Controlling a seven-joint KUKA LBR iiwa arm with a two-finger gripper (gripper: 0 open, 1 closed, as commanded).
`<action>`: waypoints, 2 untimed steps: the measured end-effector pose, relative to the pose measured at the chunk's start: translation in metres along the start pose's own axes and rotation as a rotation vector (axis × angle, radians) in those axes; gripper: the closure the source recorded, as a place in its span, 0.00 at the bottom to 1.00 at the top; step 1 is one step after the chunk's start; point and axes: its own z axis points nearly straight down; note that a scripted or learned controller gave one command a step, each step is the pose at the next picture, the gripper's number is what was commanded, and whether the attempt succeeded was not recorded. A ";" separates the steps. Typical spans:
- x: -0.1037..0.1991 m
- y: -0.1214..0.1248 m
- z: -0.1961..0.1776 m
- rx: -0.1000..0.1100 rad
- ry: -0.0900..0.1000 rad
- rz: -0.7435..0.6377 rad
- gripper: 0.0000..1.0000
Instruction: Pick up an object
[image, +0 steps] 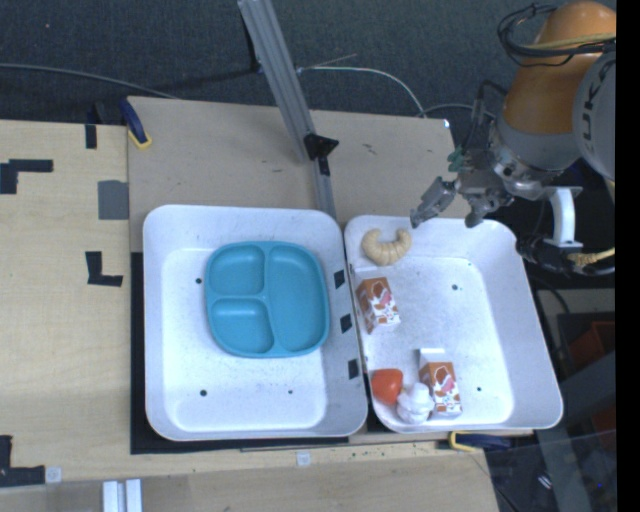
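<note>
Bench (230, 150): tan board bearing two shallow white bins side by side.

Left bin (170, 400): holds one blue divided plate (268, 298), three compartments, lying flat near the bin's centre.

Right bin (500, 330), contents by clock face from its centre:
- 11 o'clock: a curved tan piece, croissant-like (386, 245), near the far rim.
- 9 o'clock: small orange-and-white carton (378, 303), lying close to the left wall.
- 6 o'clock: second orange-and-white carton (439, 384).
- 7 o'clock: red-orange rounded item (387, 382) touching a white lumpy item (413, 404), which lies against the second carton; what these two are is hard to tell.

Gripper (447, 211): at the right bin's 12 o'clock, over its far rim. Fingers apart, nothing between them. The croissant-like piece lies just beside the left fingertip, at its 8 o'clock, apart from it.
</note>
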 end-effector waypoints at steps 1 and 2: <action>0.000 0.000 0.000 0.000 0.000 0.000 0.00; -0.002 0.001 0.044 0.005 -0.002 0.001 0.00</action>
